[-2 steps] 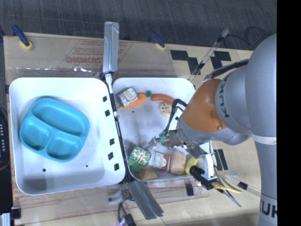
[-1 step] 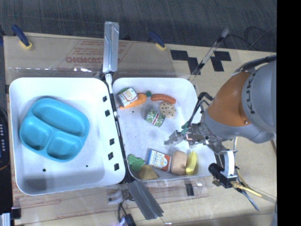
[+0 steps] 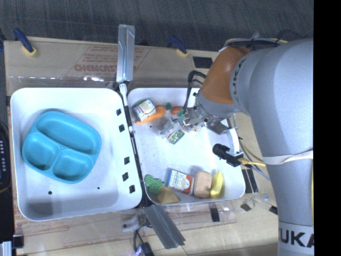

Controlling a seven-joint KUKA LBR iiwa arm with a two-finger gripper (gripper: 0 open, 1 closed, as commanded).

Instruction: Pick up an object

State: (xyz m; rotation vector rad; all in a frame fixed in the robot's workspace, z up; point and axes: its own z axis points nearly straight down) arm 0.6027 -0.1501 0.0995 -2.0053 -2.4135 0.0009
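Observation:
My gripper [image 3: 183, 123] is low in the upper part of the right bin [image 3: 160, 159], reaching in from the right under the orange wrist band. Just below it lies a small green and white can [image 3: 176, 136], close to it or touching it. To its left sit a small white carton [image 3: 144, 110] and an orange carrot [image 3: 157, 114]. A small orange piece [image 3: 176, 110] lies right above the gripper. Along the bin's front edge lie a green knitted item [image 3: 154, 183], a printed box [image 3: 179, 180], a tan bread roll [image 3: 202, 183] and a banana [image 3: 217, 184].
The left bin [image 3: 32, 196] holds a blue divided plate [image 3: 61, 145]. A grey divider bar [image 3: 126, 52] rises between the bins at the back. The arm's bulky grey body [image 3: 277, 111] overhangs the right bin's right side. A yellowish item [image 3: 167, 196] lies by the front wall.

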